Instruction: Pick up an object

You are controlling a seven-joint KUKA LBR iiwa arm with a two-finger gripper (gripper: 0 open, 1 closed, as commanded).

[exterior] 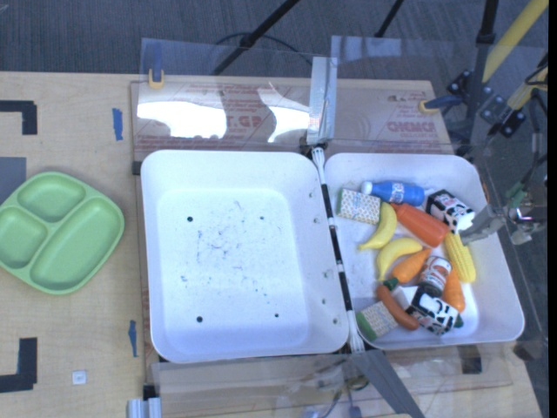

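Green plastic divided plate (57,231) sits out at 9 o'clock on the plywood bench (70,111), well apart from both bins. Next over is the left bin (165,181), bare white floor with faint bluish scribble marks and a few small dark dots. Behind the bins at 12 o'clock there's a clear plastic sheet (226,90) catching glare.

Right bin (500,307) is where all the stuff is, piled together toward its middle and right. Toward the bin's 11 o'clock lies a speckled beige sponge-like block (359,205), with a blue and white bottle (393,192) on its side just past it. Right beside that bottle is a black-and-white cow toy (449,207). An orange carrot (421,223) lies slanted under them, touching a yellow banana (381,229). A second banana (397,252) sits below it, then a smaller carrot (411,266), a small bottle with a red-and-white label (435,274) and a corn cob (460,258). Down at the bin's 6 o'clock: a sausage-looking orange piece (396,306), another speckled block (376,321) and a second black-and-white toy (432,309).

The gripper (484,225) comes in at 3 o'clock, its grey tip just beside the cow toy and the corn cob (too blurry and small here, so I can't tell if its fingers are spread or closed, or whether anything is between them).
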